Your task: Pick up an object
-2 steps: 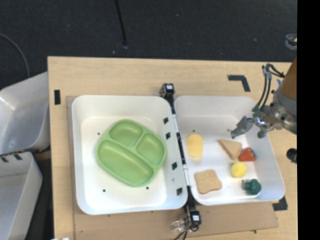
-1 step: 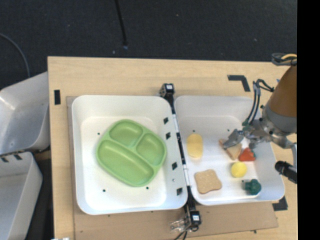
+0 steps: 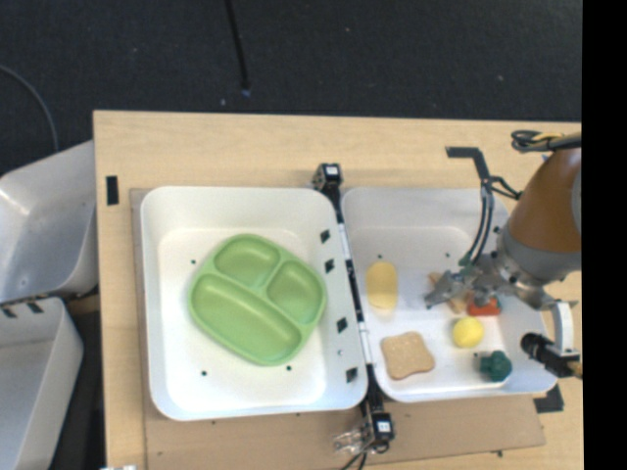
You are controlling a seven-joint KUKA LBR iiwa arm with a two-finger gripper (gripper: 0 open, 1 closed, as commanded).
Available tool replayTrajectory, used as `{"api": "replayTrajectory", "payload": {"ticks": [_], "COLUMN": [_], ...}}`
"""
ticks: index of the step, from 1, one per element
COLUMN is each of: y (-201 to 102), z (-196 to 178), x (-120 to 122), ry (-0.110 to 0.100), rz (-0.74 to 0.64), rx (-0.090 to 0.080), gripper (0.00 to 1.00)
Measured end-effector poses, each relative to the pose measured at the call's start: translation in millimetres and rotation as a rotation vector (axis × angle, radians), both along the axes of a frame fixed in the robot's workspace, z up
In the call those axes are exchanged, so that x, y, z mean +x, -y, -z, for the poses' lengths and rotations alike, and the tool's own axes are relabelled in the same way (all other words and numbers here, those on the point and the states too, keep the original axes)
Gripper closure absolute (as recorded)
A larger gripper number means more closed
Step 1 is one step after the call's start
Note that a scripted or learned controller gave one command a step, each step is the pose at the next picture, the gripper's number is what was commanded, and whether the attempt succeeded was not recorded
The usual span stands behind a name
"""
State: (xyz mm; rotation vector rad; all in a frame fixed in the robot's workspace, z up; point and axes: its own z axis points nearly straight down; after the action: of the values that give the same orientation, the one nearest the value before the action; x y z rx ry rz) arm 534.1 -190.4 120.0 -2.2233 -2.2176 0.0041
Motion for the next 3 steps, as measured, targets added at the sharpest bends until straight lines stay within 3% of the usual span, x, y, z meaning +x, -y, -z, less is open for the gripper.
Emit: {"api": "replayTrajectory", "payload": {"ticks": [1, 3], "y": [0.9, -6.0], "z": [-13.5, -125.1], "x": [2.0, 22.6], "ry": [0.007, 0.011], "rz": [0.004, -0.006], "rx": [-0.001, -0.002], "gripper": [1.0, 1.0]}}
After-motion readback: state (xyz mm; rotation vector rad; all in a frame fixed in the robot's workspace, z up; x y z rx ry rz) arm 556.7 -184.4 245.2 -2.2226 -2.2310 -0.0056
